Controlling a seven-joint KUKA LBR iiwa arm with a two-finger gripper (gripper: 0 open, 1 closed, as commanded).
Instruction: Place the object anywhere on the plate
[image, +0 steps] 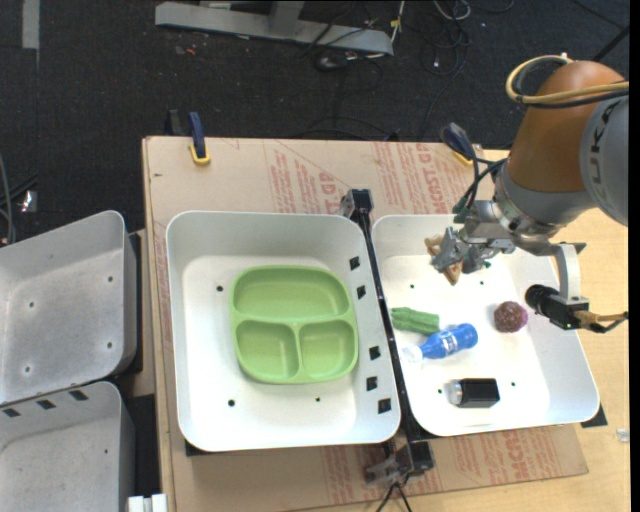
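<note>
The end effector, fingers clamped on a small tan object, hangs over the right white bin, apart from the green 3-compartment plate.

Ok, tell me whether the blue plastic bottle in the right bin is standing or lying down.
Lying down. The blue plastic bottle rests on its side on the right white bin's floor, its pale cap end pointing toward the green oblong object beside it.
</note>
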